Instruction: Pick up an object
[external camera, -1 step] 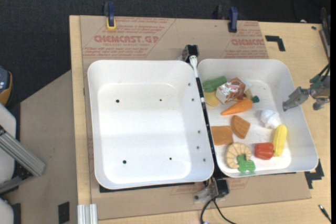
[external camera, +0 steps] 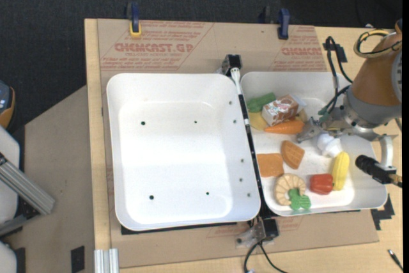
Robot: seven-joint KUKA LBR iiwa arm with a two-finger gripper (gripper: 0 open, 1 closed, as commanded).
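Bins: two white bins (external camera: 179, 150) lying side by side.
Carrot: one (external camera: 284, 128).
Pincer (external camera: 311, 131): hanging low by carrot; grip state unclear.

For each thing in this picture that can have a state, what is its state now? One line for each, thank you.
gripper: low in the right bin, at the carrot's tip; grip unclear.
carrot: lying flat, not lifted.
milk carton: on its side, against the carrot.
banana: lying beside the red pepper.
red pepper: resting on the bin floor.
right bin: holds all the toys.
left bin: white floor bare.
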